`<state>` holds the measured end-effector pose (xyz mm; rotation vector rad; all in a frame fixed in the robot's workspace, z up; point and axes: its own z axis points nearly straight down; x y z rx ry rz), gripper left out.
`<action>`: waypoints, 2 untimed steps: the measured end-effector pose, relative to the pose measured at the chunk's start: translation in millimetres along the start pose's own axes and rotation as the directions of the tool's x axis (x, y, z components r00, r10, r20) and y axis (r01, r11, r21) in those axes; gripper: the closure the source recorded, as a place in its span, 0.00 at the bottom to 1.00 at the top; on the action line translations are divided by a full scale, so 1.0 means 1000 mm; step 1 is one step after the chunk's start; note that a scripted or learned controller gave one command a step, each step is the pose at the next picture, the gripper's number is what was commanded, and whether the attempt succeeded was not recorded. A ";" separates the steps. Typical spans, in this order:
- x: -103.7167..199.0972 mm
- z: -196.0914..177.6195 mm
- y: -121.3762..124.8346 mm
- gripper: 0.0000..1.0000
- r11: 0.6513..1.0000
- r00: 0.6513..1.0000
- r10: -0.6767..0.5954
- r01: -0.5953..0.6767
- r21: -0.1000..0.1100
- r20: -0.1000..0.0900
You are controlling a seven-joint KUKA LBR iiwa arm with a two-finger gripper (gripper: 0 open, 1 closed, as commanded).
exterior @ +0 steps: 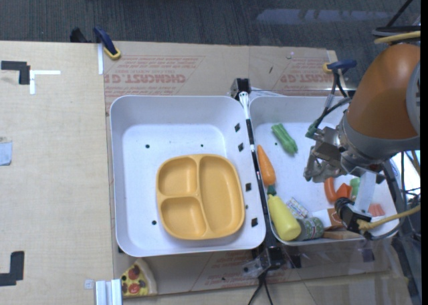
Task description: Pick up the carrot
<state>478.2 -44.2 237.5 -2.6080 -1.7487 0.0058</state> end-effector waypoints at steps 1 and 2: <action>-0.004 0.029 0.001 1.00 0.938 0.938 0.348 -0.348 0.002 0.000; 0.098 0.047 -0.022 1.00 0.867 0.867 0.498 -0.498 0.000 0.000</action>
